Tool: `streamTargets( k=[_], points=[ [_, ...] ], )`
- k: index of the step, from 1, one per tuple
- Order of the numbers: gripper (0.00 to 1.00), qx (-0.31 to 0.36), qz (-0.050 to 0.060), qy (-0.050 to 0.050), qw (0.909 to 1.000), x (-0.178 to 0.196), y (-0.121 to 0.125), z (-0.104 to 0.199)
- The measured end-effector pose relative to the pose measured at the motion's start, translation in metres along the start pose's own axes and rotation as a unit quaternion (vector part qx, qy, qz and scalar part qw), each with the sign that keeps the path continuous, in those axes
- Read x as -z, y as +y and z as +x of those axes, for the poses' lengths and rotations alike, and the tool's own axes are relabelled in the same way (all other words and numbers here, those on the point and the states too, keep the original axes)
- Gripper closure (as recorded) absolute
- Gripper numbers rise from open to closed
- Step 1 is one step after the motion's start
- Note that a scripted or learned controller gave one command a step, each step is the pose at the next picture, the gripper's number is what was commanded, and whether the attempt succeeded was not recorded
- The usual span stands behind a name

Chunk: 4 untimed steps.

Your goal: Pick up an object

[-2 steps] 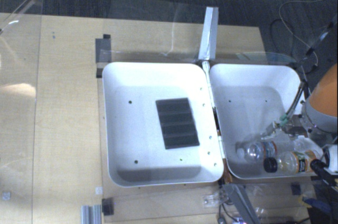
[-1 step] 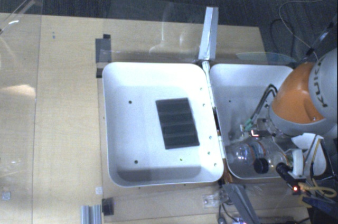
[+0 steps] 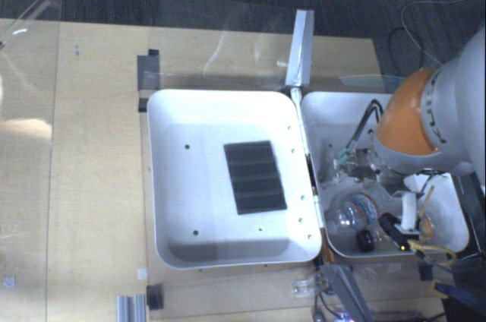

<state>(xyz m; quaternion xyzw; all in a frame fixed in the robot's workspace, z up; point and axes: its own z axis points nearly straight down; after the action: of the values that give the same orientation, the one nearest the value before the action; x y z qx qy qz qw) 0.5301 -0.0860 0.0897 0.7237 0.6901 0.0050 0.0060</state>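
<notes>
**Arm low in the right bin, grip unreadable**

Across the left of the frame: pale wooden bench, bare wood.

Left of centre: the left bin, white and shallow, with rounded corners. Flat in its middle, a black ribbed slab, turned slightly askew to the bin's sides and well apart from every wall.

At top centre, above the seam between the two bins: a grey metal post.

Just right of the seam: the right bin, side by side with the left one. In its lower left part, a clear rounded bulb with coloured bits inside. Just below and right of that, a small black round thing, near the bin's lower wall.

Above the bulb, in the middle of the right bin: the gripper, low over the bin floor, near the bulb. Cannot tell whether clenched or released, nor whether touching anything.

At the right edge of the frame: the grey arm with its orange band, over the right bin's upper right.
</notes>
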Motion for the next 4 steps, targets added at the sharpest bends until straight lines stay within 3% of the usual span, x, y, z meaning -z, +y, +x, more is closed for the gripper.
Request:
streamTargets(
  k=[1, 2, 3, 4],
  points=[
    [0.0, 0.062, 0.005, 0.001, 0.9981, 0.006, 0.061, -0.005],
    [0.0, 0.095, -0.002, -0.001, 0.9955, 0.001, -0.026, -0.038],
    [0.0, 0.153, 0.0, 0.0, 0.9882, 0.002, -0.033, -0.099],
    [0.0, 0.106, 0.002, 0.0, 0.9943, 0.017, -0.035, -0.092]
  ],
)
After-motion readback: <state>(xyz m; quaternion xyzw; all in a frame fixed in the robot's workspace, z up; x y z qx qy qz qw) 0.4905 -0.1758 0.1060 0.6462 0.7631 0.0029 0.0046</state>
